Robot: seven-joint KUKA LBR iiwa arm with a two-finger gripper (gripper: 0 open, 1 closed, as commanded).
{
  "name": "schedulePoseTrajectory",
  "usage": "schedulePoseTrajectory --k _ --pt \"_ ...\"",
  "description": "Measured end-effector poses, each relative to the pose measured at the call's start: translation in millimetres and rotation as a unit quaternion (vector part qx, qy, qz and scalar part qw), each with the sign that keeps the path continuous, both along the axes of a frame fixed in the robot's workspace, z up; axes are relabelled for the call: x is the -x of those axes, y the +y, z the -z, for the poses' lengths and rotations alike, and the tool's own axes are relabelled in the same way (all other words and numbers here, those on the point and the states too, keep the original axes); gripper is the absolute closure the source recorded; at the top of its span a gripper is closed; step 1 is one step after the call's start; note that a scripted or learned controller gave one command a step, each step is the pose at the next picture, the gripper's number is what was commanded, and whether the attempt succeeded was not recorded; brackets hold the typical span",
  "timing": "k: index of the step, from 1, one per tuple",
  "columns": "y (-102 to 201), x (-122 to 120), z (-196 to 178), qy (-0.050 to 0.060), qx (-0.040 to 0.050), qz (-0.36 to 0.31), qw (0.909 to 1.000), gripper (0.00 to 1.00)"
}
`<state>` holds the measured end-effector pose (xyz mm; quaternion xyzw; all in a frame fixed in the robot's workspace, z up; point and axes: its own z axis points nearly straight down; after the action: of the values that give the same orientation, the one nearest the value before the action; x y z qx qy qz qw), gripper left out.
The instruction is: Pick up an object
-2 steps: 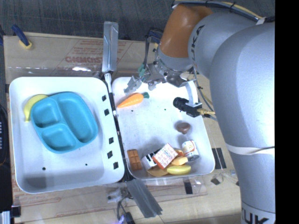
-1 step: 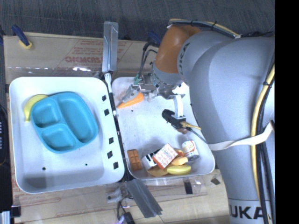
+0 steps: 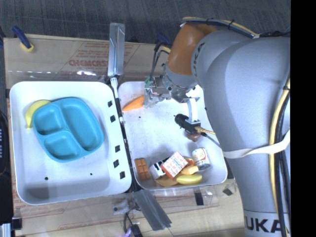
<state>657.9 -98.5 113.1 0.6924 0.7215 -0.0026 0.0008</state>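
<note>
Camera view looks down at a slant on a bench topped with brown cardboard, printed faintly in red, with dark ribbed floor beyond its far edge. Two shallow white bins sit side by side on it. The left bin holds a blue divided plate with a yellow banana-like piece tucked under its far left rim. The right bin is speckled with small dark marks and carries a cluster along its near wall: a brown waffle-like block, a small red and white carton, a little can and a yellow banana.

An orange carrot, tapered and smooth, lies in the far left corner of the right bin, just beside the divider between the bins. The gripper is at the carrot's thick right end, touching or nearly so; whether it is wide, narrow or clamping the carrot cannot be told from this angle. The grey arm fills the right side.
</note>
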Motion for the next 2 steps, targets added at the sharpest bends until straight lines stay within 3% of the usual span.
schedulePoseTrajectory --k 1,2 --pt "4 -2 0 -0.002 -0.0023 -0.002 1.0000 0.00" --pt "-55 1 21 0.000 -0.0021 -0.097 0.9953 0.00"
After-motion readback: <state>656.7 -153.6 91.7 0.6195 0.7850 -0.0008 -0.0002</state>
